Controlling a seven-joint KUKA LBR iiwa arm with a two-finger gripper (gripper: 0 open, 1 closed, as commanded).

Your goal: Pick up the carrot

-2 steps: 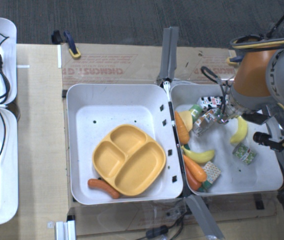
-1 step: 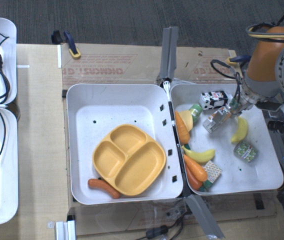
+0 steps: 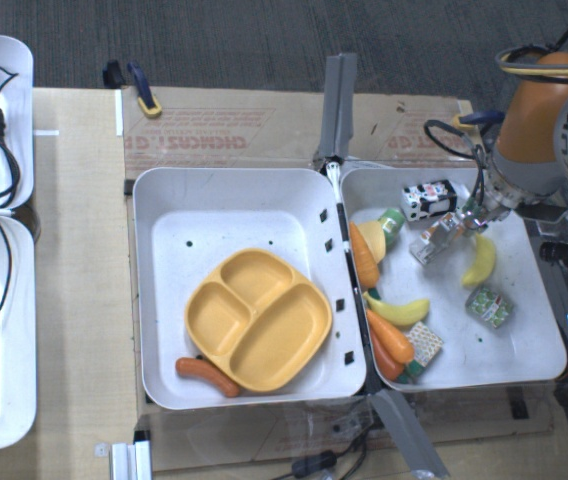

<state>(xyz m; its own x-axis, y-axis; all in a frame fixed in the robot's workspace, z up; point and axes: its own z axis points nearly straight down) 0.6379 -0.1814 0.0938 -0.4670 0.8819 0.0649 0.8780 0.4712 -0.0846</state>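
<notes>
The carrot (image 3: 390,339) is orange with a green end. It lies along the left wall of the right bin (image 3: 524,363), near the front, partly under a yellow banana (image 3: 400,311). A second orange, carrot-like piece (image 3: 363,256) lies further back against the same wall. My gripper (image 3: 440,238) hangs low over the middle back of the right bin, right of that piece and well behind the carrot. It touches neither of them.
Around the gripper are a black-and-white carton (image 3: 429,200), a green item (image 3: 392,222), another banana (image 3: 481,261), a green packet (image 3: 489,308) and a cracker (image 3: 425,343). The left bin (image 3: 164,218) holds a yellow divided plate (image 3: 257,318) and a sausage (image 3: 207,374).
</notes>
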